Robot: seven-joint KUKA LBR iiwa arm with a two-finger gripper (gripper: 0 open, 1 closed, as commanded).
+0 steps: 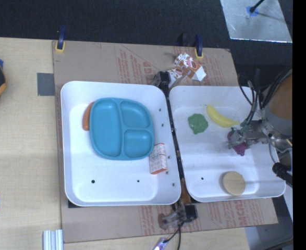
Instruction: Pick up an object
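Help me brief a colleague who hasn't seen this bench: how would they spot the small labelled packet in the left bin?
Start at the left white bin, where the big blue divided plate lies. Just past the plate's lower right corner, near the wall shared with the right bin, lies the small packet. It is white with reddish print, whereas the only other small thing there is an orange piece peeking from under the plate's left edge.
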